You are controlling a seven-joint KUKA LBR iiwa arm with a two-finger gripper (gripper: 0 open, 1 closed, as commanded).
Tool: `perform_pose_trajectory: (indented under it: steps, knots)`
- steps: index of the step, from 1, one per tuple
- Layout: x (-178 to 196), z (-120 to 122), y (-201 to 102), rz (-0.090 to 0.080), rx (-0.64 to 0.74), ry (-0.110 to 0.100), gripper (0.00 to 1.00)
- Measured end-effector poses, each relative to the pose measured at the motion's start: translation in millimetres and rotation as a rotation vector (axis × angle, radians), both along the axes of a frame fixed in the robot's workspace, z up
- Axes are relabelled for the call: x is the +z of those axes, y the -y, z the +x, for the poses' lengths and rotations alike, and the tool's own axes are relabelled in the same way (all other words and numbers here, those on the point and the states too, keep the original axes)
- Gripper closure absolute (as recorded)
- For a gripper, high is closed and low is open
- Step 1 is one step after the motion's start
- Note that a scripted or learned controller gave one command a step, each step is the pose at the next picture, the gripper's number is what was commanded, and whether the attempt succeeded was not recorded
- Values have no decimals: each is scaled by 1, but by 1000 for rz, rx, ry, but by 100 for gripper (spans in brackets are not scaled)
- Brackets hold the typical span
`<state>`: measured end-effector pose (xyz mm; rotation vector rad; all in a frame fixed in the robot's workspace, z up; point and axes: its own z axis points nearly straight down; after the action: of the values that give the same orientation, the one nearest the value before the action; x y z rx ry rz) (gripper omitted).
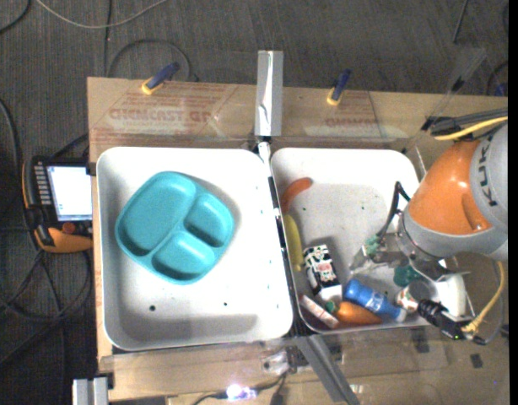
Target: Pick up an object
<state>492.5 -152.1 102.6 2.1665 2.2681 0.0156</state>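
Bench bins: tool (379, 250) low at right bin (343, 169) 4 o'clock, above blue bottle (370, 297); finger state indeterminate

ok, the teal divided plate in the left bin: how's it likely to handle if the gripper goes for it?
The teal plate looks like rigid moulded plastic, so probably stiff and light for its size. It is wide and low with rounded edges, so a two-finger gripper would likely need the rim or a divider ridge. Lying flat in the left bin, it should slide when pushed, not roll or tip.

even overhead light, soft shadows, slight blur
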Motion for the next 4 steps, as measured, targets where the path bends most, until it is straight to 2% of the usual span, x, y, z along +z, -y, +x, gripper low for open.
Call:
perform_pose_trajectory:
  steps: [1,2,3,4]
  knots:
    - [0,0,0,0,0,0,0]
    - [-12,-4,3,-3,16,-1,0]
    - [-5,-2,3,-1,17,0,100]
    - [-5,-2,3,-1,17,0,0]
